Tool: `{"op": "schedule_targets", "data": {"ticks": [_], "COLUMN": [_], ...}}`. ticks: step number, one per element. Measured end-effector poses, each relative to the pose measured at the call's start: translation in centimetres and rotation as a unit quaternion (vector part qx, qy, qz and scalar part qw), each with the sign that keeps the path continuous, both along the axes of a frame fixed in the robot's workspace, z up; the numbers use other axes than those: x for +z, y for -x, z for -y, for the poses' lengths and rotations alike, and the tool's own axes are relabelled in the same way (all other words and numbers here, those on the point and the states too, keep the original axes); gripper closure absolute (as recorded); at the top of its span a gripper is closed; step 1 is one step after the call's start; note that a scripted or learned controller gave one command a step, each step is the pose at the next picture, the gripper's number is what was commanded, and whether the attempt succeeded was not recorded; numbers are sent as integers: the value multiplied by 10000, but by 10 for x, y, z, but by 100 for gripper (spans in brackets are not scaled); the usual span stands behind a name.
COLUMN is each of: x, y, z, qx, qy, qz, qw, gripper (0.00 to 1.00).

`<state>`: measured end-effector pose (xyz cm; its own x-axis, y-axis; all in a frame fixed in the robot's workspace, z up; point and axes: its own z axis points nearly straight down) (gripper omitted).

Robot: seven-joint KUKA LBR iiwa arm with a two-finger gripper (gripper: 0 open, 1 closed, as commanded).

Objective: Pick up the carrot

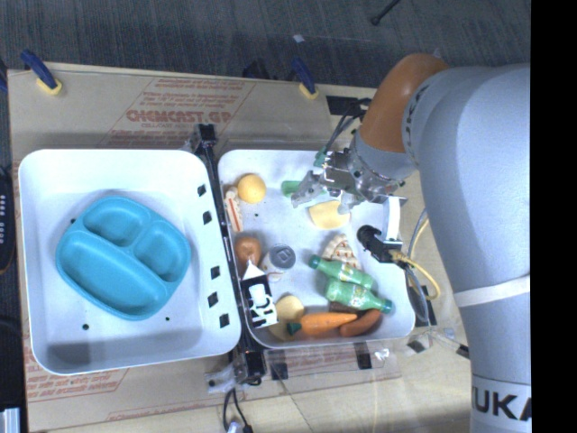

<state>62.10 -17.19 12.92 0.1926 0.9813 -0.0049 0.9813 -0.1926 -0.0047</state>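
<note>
The carrot [326, 323] is an orange stick lying flat along the near wall of the right bin [270, 162], next to a reddish-brown sausage [363, 322] on its right. My gripper [325, 190] hangs over the far part of the same bin, just above a pale yellow wedge [326, 214]. It is well away from the carrot, which lies in full view with nothing touching it from above.
Between gripper and carrot lie a green bottle [352, 287], a lattice-patterned piece [340, 249] and a grey can [282, 258]. A lemon [251, 188], a brown piece [248, 248] and a pale round item [289, 308] sit along the left side. The left bin holds a blue divided tray [123, 255].
</note>
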Motion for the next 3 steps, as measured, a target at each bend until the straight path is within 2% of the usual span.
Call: {"op": "schedule_targets", "data": {"ticks": [1,2,3], "x": [-39,-27,-27], "y": [9,7,7], "z": [-5,-6,-6], "qx": [175,213,214], "qy": [-30,-37,-37], "qz": [-24,-27,-30], "qw": [9998,9998,9998], "gripper": [0,100,0]}}
